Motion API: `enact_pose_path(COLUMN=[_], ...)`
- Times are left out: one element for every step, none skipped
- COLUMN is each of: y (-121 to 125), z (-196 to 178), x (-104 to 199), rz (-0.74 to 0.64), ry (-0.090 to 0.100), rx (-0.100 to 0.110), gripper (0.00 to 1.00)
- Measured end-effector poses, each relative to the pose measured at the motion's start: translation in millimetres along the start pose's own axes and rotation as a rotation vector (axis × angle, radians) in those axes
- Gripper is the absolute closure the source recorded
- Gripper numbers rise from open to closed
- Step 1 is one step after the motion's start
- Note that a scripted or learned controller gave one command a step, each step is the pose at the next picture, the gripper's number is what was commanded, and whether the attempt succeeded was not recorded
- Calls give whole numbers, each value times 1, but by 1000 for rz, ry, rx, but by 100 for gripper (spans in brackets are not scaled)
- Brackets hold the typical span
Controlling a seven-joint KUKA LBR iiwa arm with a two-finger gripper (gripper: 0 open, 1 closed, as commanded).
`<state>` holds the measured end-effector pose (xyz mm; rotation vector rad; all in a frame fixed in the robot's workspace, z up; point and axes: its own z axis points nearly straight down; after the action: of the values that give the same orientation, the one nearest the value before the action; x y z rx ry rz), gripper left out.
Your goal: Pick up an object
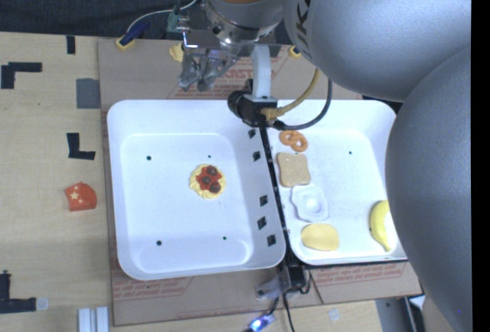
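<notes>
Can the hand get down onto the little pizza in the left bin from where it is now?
Probably yes. The pizza lies alone, flat in the left bin, with nothing over or beside it. The hand hangs above the cardboard just past that bin's far rim, so the way looks free.

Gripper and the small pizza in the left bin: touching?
Apart. The camera view shows the gripper above the bin's far rim, with bare white floor separating it from the small pizza.
</notes>
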<state>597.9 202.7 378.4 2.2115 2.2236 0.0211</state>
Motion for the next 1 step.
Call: enact_pose_path(y=[-90], z=[-83], x=[14], rz=[-3], ry=[0], rx=[8], gripper=[100])
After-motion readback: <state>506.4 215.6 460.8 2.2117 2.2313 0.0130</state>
